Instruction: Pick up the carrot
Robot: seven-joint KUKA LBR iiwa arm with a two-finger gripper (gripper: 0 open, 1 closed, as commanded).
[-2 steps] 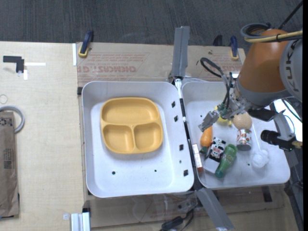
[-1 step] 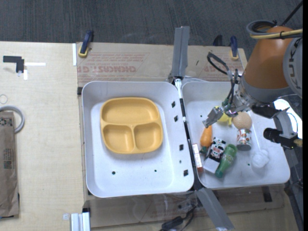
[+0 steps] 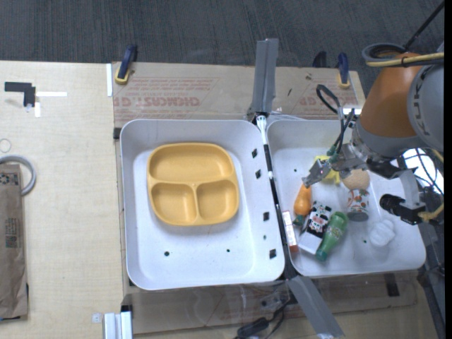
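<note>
Two white bins (image 3: pixel 134 189), tan bench (image 3: pixel 56 189), dark carpet (image 3: pixel 176 13)

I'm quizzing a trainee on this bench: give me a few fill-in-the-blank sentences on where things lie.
1. The carrot lies in the ____ bin.
2. The yellow tray has ____ compartments.
3. The green bottle lies in the same bin as the ____.
4. The tray sits in the ____ bin.

Missing words: right; three; carrot; left
</note>
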